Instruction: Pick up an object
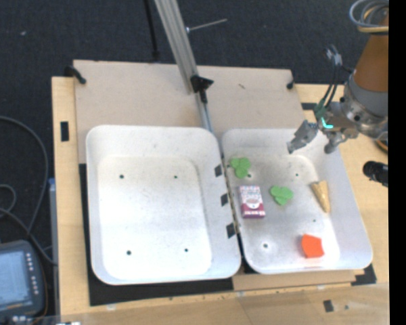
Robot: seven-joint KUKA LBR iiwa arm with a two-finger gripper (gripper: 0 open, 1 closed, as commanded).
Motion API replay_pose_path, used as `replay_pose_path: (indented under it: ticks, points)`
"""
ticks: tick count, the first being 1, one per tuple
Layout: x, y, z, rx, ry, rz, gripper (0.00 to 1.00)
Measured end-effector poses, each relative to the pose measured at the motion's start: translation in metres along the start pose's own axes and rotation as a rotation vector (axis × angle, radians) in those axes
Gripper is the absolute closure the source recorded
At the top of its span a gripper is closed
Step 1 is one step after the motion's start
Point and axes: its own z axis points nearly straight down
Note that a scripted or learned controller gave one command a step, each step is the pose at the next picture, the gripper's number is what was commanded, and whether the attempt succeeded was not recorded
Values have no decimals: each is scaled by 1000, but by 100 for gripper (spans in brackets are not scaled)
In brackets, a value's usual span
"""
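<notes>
My gripper (318, 141) hangs over the back right part of the right bin (345, 249), with its two fingers spread apart and nothing between them. Below it in that bin lie a tan cone (320, 195), a green piece (281, 195), a second green piece (241, 167) near the left wall, a small purple and white box (252, 202) and an orange block (312, 246) toward the front. The cone is the nearest object to the gripper, a little in front of it.
The left bin (155, 202) sits beside the right one. A slanted aluminium post (179, 39) rises from the back between the bins. A cable and a handheld pendant (10, 279) lie at the far left, off the bench.
</notes>
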Motion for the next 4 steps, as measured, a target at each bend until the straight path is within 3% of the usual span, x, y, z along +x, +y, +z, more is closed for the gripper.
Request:
replay_pose_path:
  ticks: [1, 4]
  points:
    - [0, 1, -2, -4, -1, -1, 0]
    - [5, -6, 167, -1, -2, 5, 0]
